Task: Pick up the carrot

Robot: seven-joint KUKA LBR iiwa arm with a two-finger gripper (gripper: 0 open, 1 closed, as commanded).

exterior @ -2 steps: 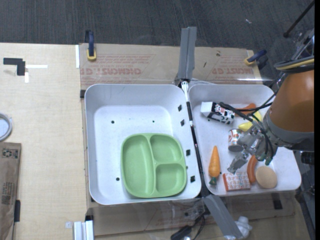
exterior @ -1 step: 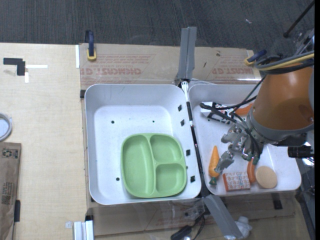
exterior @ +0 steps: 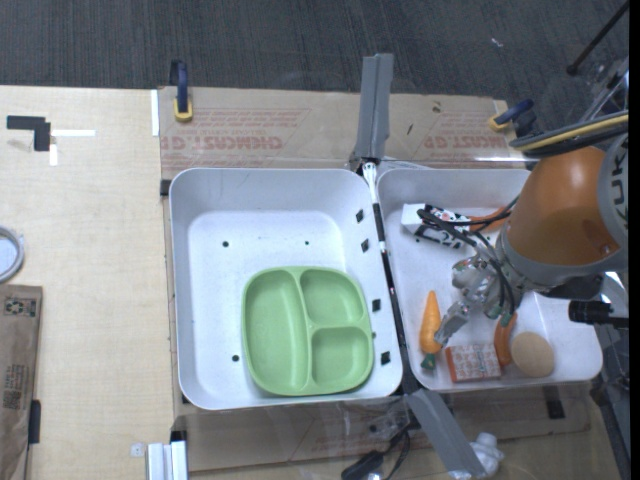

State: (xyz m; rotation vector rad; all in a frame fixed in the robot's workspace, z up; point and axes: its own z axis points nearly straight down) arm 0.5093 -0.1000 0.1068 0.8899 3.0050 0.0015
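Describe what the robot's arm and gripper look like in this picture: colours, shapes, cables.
The arm has a rounded orange band with a grey section beyond it. Below sits a silvery metal gripper with slim fingers. Black cables loop near the wrist.

Orange carrot, green tip downward, lying along right bin's left wall

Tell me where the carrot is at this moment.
The carrot lies in the right-hand bin near its left wall, leafy end toward the front rim, with the pincer just to its right and a small red packet beyond.
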